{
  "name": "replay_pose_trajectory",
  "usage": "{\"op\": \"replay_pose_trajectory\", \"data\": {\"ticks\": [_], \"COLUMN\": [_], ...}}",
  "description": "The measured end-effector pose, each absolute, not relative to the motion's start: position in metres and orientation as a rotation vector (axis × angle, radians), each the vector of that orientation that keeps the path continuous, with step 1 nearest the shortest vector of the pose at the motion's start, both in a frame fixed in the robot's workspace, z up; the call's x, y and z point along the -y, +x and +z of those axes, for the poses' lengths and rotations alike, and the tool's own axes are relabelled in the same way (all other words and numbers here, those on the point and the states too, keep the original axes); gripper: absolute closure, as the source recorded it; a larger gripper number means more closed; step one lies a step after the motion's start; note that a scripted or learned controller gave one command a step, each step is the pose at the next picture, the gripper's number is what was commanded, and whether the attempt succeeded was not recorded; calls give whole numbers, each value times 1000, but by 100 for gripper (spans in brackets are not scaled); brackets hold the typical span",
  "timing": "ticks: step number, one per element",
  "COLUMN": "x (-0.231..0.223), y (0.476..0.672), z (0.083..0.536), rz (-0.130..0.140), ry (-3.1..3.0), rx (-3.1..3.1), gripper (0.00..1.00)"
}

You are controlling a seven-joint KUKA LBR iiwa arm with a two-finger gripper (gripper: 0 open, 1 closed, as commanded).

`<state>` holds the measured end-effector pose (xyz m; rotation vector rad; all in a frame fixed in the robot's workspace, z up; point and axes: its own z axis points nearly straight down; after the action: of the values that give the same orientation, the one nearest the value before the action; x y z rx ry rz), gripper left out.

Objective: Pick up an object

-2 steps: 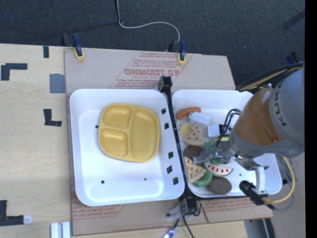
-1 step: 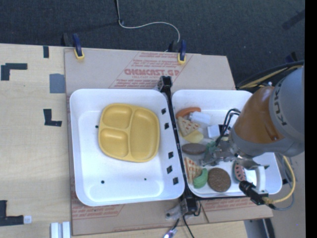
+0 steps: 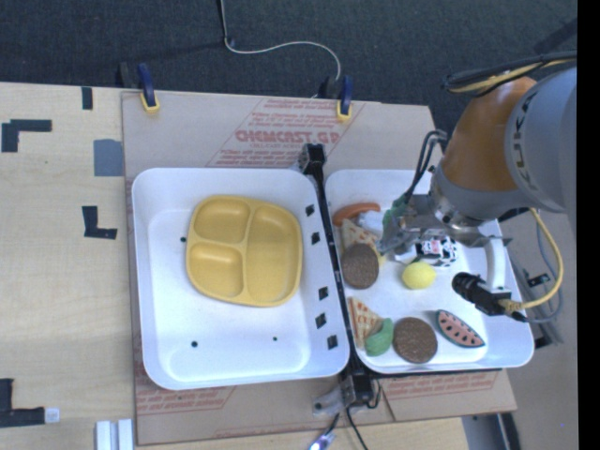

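The right bin [image 3: 506, 350] holds several toy foods: a sausage [image 3: 354, 211], a brown round cookie [image 3: 359, 267], a yellow lemon [image 3: 418, 276], a black-and-white piece [image 3: 436, 248], a pizza slice [image 3: 364, 316], a green piece [image 3: 379, 340], a second brown cookie [image 3: 414, 339] and a watermelon slice [image 3: 459, 329]. My gripper [image 3: 401, 228] hangs over the upper middle of this bin, just above the lemon and right of the first cookie. Nothing shows between its fingers.
The left bin [image 3: 159, 345] holds a yellow divided plate [image 3: 246, 249]. A black divider strip [image 3: 323, 251] runs between the bins. A black part with a yellow cable [image 3: 478, 292] sticks out from the arm over the right bin.
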<state>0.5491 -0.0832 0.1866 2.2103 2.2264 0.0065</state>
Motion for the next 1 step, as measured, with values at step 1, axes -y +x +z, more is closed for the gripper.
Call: {"op": "replay_pose_trajectory", "data": {"ticks": [1], "x": [85], "y": [545], "z": [181], "rz": [-8], "ry": [2223], "rx": [-2228], "gripper": [0]}}
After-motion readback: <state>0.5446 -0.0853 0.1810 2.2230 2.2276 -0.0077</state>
